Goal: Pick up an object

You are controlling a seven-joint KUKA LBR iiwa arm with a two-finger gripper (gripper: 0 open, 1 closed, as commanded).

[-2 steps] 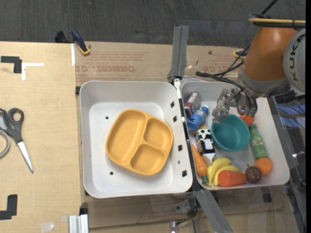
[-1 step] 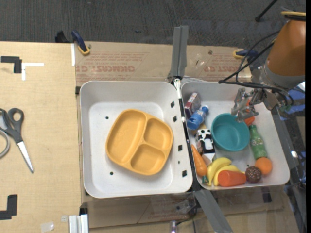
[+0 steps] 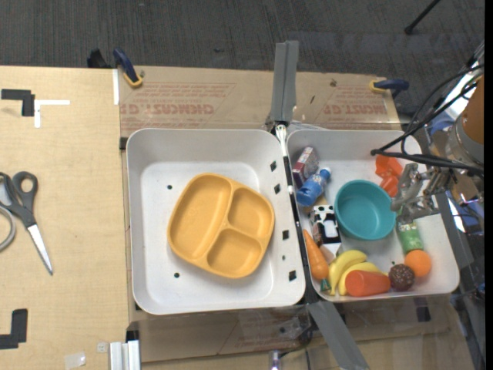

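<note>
No object is held yet; the candidates are crowded in the right bin [image 3: 362,141], and the step in hand is judged to be the approach. Taking the teal bowl [image 3: 365,210] as landmark: the tool [image 3: 410,195] is seen just right of its rim, low over the bin, above a green-and-white bottle-like item [image 3: 410,237] and beside an orange item [image 3: 389,168] at the bowl's upper right. Whether the tool is apart or together cannot be told; metal parts and cables blur into one another there.

Below the bowl lie yellow bananas [image 3: 348,264], an orange-red rounded piece [image 3: 366,283], a dark bumpy ball [image 3: 401,277] and a smooth orange ball [image 3: 417,263]. Left of the bowl are noted a carrot-shaped piece [image 3: 316,257], a black-and-white block [image 3: 326,222], a blue bottle [image 3: 311,188] and a small packet [image 3: 306,160]. All appear to be smooth moulded plastic.

Next move, as judged: one item must be singled out and straddled squarely, since neighbours are touching and rounded surfaces may slip.

Further left of the bowl, the left bin [image 3: 146,230] carries a yellow three-compartment plate [image 3: 222,225]; scissors [image 3: 27,214] lie on the tabletop [image 3: 62,284] beyond.
</note>
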